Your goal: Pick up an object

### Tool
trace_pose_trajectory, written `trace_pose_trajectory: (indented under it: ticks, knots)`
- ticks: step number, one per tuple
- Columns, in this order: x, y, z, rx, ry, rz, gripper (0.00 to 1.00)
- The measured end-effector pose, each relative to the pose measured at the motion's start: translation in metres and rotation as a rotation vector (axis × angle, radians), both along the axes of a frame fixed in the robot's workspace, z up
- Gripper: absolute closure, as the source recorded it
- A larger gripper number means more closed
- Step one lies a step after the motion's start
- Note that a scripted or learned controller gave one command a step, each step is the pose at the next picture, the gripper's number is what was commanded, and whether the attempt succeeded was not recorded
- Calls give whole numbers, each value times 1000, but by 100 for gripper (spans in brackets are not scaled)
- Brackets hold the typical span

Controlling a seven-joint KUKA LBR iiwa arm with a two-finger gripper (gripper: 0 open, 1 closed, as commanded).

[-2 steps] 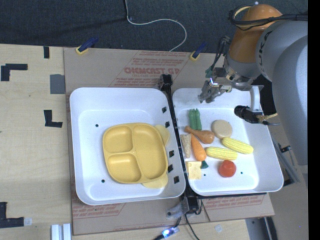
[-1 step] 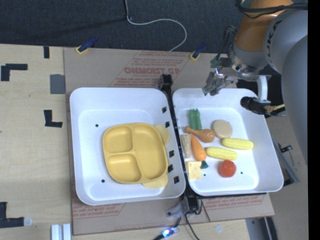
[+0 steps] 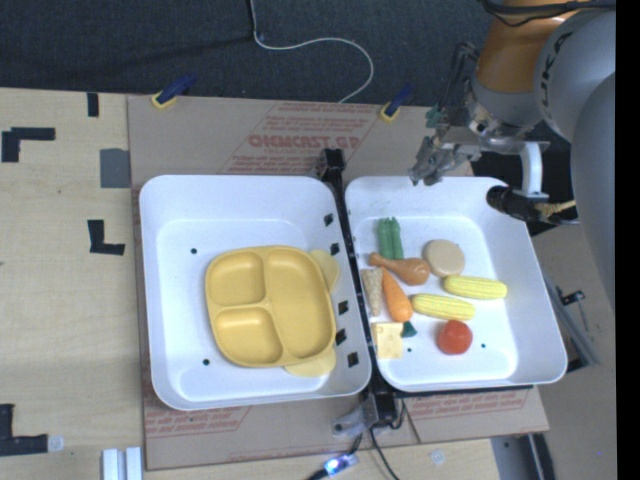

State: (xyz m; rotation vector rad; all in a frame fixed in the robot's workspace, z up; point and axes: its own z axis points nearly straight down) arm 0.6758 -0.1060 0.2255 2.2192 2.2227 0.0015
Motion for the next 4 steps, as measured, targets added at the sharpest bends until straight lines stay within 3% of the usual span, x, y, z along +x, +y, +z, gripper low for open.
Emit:
trace_pose_trajectory:
  ticks: [2, 3, 4]
  knots:
    - [-21, 103, 13, 2, 3, 5, 100]
    - [-19, 154, -6, 1, 5, 5, 100]
    - [-31, 162, 7, 0, 3, 2, 100]
